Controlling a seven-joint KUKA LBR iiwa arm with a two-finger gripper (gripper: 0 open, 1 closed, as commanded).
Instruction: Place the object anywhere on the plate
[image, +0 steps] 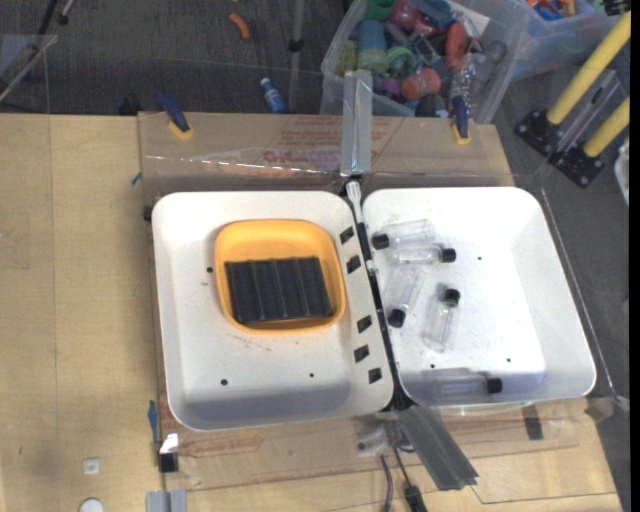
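A black ridged object (278, 290) is lying flat on the orange plate (232, 243), which is sitting in the left bin (185, 350). Several clear vials (412, 240) with black caps are lying scattered in the right bin (535, 300).

Wooden bench (70, 300) on dark floor (150, 50), clear toy tub (430, 50) behind.

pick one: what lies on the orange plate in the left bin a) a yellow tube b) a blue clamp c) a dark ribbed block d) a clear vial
c: a dark ribbed block lies on the orange plate in the left bin, while the clear vials with black caps lie in the right bin.
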